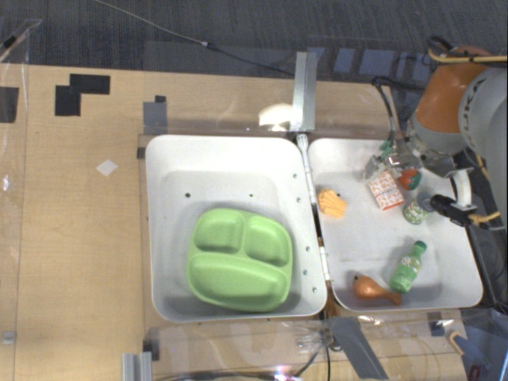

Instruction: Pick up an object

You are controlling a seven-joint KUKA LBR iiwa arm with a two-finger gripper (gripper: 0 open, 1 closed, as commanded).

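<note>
The arm (468, 109) reached in from the right, w/ the gripper (390, 159) low over the far part of the right bin (444, 296). Whether it was clenched or released couldn't be told; the wrist blocked that part.

Nearest candidate was the red-and-white packet (386, 190), just near of the gripper, poss. touching it. A small red object (409, 178) sat beside the packet on the right, and a small greenish round item (413, 212) lay just nearer. Elsewhere in that bin: orange ridged piece (333, 205) by the left wall, green bottle (408, 267) and brown-orange gourd-like toy (375, 290) near the front edge, touching or almost. The left bin (167, 173) held a green divided tray (239, 257).

Risks, as judged: the packet looked flat and tilted, so a pinch could slide off or just shove it. The red item sat so close it might get nudged or caught too. Grip could also close on nothing.

Hard to make out: the red object was partly covered by the wrist, identity unclear; the greenish item was too small to name; cables (460, 205) crossed the bin's right side.
</note>
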